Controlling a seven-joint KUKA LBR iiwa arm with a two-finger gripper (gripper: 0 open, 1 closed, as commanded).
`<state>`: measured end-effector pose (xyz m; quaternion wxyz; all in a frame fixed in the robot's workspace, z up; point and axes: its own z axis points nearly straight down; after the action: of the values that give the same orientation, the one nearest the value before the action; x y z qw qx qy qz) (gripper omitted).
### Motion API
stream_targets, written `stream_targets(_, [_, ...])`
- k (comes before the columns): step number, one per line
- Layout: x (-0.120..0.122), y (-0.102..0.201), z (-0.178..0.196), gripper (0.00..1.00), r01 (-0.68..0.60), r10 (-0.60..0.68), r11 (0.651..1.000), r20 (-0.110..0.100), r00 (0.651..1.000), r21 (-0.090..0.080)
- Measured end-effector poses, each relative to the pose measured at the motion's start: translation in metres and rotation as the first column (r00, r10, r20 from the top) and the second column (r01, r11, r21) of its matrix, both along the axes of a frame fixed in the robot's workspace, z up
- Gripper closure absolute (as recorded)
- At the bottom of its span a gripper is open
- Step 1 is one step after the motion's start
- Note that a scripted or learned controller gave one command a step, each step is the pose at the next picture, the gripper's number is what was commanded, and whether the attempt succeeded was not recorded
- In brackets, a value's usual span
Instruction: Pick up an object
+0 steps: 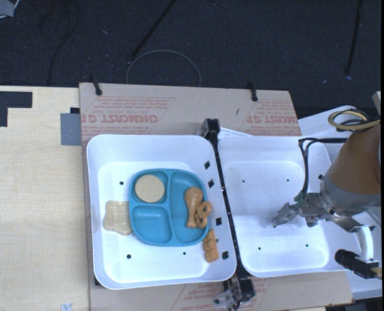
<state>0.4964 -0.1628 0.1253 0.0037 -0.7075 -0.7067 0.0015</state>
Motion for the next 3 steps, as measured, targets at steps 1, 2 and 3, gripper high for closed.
stream_targets(1, [0.001, -0.001, 0.012, 1.00, 0.004, -0.004, 1.000, 0.002, 1.000, -0.001])
stream_targets(2, [0.003, -0.006, 0.074, 1.00, -0.002, 0.002, 1.000, 0.011, 1.000, -0.004])
stream_targets(3, [0.003, -0.007, 0.126, 1.00, -0.002, 0.002, 1.000, 0.009, 1.000, -0.004])
